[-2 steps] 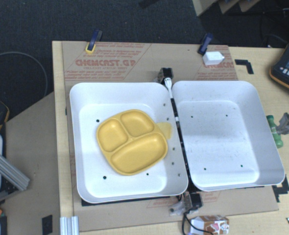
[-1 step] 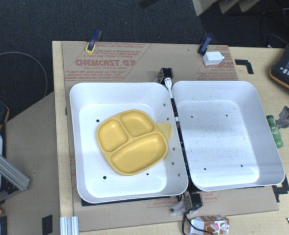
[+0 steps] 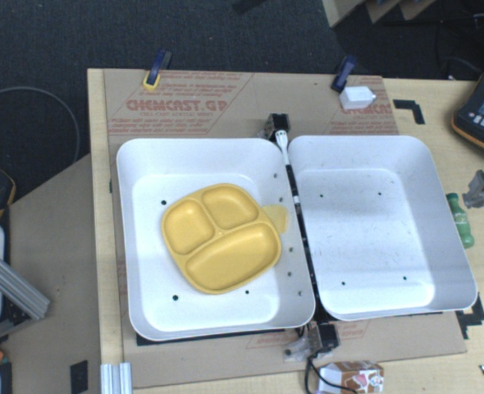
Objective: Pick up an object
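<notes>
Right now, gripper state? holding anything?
Gripper: at the right edge beside the right bin, open or shut cannot be told. The yellow tray lies untouched in the left bin.

The yellow tray (image 3: 221,238) is looking like smooth, slightly glossy plastic; the white bins (image 3: 135,179) are showing matt plastic; the board (image 3: 226,97) is looking like printed cardboard.
</notes>
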Available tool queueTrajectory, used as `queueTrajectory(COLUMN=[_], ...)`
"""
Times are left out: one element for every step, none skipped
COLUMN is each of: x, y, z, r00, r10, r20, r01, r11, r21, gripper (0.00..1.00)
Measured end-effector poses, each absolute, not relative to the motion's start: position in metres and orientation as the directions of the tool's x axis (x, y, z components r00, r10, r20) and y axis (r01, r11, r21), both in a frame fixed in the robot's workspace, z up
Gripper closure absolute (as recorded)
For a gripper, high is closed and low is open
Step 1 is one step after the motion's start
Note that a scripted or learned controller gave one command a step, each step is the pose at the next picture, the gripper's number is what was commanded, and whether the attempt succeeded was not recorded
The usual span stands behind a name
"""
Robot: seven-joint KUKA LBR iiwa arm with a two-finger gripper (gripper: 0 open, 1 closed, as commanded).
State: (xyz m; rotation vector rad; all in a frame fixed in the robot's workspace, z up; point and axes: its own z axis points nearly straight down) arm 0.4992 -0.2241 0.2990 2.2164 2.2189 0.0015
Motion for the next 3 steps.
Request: queueTrajectory(x=[0.521, 0.583, 0.472], y=[-0.223, -0.223, -0.224], z=[0.268, 0.262, 0.148], r00=[-0.001, -0.003, 0.006], r10=[1.000, 1.000, 1.000], r20=[0.001, -0.003, 0.006], r01=[1.000, 1.000, 1.000], r11=[0.001, 0.003, -0.006], r21=[-0.003, 0.005, -0.017], gripper=[1.00, 1.00, 1.00])
